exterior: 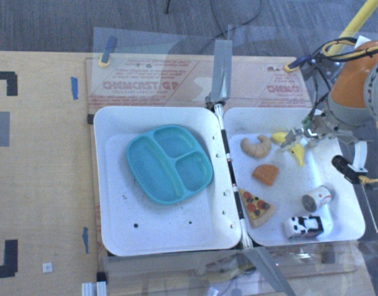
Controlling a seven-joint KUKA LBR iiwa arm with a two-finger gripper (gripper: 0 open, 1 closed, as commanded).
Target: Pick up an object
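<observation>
Though its grip cannot be told, the hand [298, 138] hovers at the banana [291, 147] near the right bin's [355, 227] far rim.

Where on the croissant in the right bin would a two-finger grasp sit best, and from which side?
Across the thick middle of the croissant, coming straight down. It lies flat as a curved crescent with tapering tips, so the belly likely gives the fingers the fullest, most even hold. Closing across the arc's short width looks safest. There is bare floor around it, though the yellow banana and the gripper sit just to its right.
</observation>
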